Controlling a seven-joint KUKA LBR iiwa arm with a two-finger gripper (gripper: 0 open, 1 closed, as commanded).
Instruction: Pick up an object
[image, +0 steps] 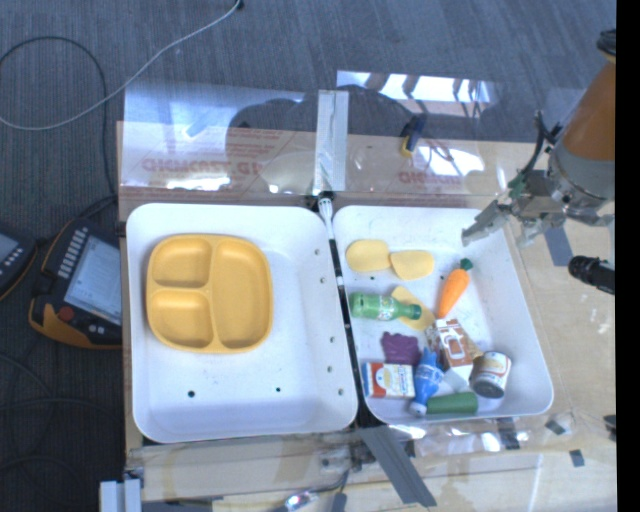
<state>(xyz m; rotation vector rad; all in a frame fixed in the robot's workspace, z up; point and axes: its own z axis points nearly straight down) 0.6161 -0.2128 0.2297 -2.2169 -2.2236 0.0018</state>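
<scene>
As we look from the left, we see grey carpet with a cable (60, 85), then a yellow plate (210, 292) in the left bin (240, 405). Reversed red writing on the back wall is too faint to read. Toys like a carrot (452, 292) fill the right bin (530, 345). Above its corner hangs the gripper (515, 222), fingers spread, holding nothing.

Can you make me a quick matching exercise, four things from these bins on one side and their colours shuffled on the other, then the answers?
Things:
1. divided plate
2. carrot
3. bottle lying on its side
4. block by the cartons

Colours:
A. purple
B. green
C. yellow
D. orange

Pairs: 1-C, 2-D, 3-B, 4-A
</scene>
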